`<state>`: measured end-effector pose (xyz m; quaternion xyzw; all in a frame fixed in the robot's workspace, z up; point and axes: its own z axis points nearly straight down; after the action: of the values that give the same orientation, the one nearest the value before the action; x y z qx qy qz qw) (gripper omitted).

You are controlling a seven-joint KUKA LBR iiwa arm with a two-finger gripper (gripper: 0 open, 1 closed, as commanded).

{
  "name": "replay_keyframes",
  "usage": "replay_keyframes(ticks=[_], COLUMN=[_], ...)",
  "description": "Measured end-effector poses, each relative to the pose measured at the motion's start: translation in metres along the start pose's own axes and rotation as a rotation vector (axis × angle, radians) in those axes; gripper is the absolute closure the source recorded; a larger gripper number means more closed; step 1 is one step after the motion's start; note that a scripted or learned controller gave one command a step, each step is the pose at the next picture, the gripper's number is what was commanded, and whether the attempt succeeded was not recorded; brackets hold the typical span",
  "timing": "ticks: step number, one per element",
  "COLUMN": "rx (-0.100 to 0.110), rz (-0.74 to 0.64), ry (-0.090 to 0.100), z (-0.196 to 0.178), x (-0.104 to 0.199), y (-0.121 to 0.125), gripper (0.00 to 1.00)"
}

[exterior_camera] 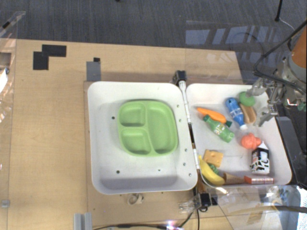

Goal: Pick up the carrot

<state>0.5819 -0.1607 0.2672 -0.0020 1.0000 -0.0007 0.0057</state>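
While the gripper point(266, 101) hovers at the far right edge of the right-hand white bin point(283, 152), its two metal fingers spread apart and clasping nothing, the slim orange carrot with a green tip point(211, 113) lies well to its left, near the divider between the bins. Between tool and carrot sit a blue plastic bottle point(235, 111) and a tan bread-like piece point(248, 113), with a round green item point(247, 99) just beside the fingers. A green bottle point(218, 129) lies just below the carrot. A green sectioned plate point(146, 128) rests in the left-hand bin point(103, 176).
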Motion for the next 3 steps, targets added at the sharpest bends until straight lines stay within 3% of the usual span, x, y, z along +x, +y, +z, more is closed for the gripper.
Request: replay_keyframes(ticks=[1, 2, 3], rx=[-0.004, -0.002, 0.0], rz=[0.147, 0.353, 0.873], ry=[0.013, -0.001, 0.0], z=[0.163, 0.178, 0.18], x=[-0.012, -0.02, -0.058], y=[0.036, 0.069, 0.047], gripper=[0.0, 0.0, 0.0])
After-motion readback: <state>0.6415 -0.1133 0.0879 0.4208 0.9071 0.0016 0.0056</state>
